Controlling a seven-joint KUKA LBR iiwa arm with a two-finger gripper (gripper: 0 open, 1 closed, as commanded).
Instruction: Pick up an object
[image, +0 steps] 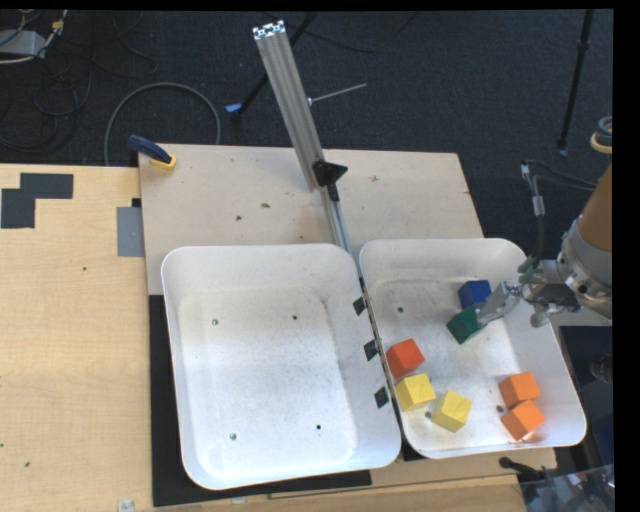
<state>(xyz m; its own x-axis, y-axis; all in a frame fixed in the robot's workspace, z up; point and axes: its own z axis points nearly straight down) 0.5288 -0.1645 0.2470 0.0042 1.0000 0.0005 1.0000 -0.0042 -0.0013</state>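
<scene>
Jaws clamped on a green block (463, 325), the gripper (490, 311) hung over the right bin (440, 255), near its right rim. Nearest the camera lay two orange blocks (521, 405) and two yellow blocks (432, 400); farther in, a red-orange block (405, 356); beyond the fingers, a blue block (474, 293). Open floor remained in the left bin (265, 360).

In the right bin (520, 265) we see seven blocks: a blue cube (474, 293) just beside a tilted green block (463, 325), a red-orange cube (405, 357) near the divider, two yellow cubes (415, 390) (451, 411), and two touching orange cubes (519, 387) (523, 421).
</scene>
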